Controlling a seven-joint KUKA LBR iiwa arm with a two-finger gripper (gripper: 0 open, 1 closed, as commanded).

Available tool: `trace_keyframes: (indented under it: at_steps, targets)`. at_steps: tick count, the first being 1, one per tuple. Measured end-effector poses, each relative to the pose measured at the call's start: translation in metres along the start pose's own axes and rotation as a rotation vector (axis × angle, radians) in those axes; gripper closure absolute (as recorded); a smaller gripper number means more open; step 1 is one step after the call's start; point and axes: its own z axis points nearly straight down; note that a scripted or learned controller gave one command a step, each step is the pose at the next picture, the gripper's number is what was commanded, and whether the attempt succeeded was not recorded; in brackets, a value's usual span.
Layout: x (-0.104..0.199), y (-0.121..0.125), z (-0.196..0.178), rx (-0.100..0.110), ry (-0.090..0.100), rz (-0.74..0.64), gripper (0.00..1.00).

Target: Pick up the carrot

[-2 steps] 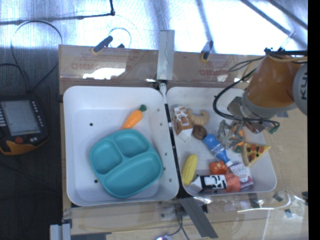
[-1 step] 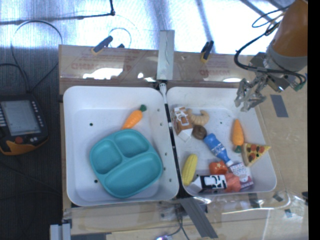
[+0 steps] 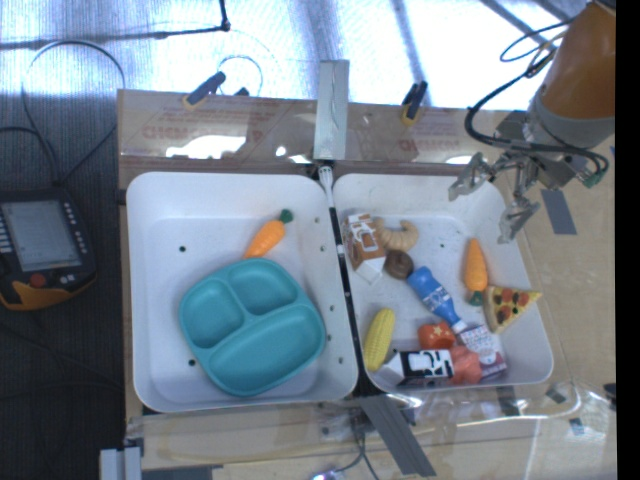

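An orange carrot (image 3: pixel 266 238) with a green top lies in the left bin (image 3: pixel 160 208), just above the teal divided plate (image 3: pixel 253 326). A second orange, carrot-like piece (image 3: pixel 475 265) lies in the right bin (image 3: pixel 535 353) near its right wall. My gripper (image 3: pixel 480 213) hangs over the far right corner of the right bin, just above that second orange piece and far to the right of the left bin's carrot. Its fingers (image 3: pixel 468 181) are spread open with nothing between them.
The right bin also holds a corn cob (image 3: pixel 379 337), a blue bottle (image 3: pixel 434 293), a pizza slice (image 3: pixel 507 305), a croissant (image 3: pixel 402 234), a brown round piece (image 3: pixel 399 264) and small boxes (image 3: pixel 363 241). A raised divider (image 3: pixel 337 258) separates the bins.
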Motion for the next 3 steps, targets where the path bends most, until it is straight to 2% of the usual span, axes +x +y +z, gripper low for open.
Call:
trace_keyframes:
  at_steps: [1,2,3]
  targets:
    - [0.004,-0.02,0.108,0.021,-0.018,-0.038,0.0]
    - [0.04,0.02,0.122,0.007,-0.024,-0.004,0.0]
    - [0.078,0.061,0.123,0.013,-0.034,-0.358,0.0]
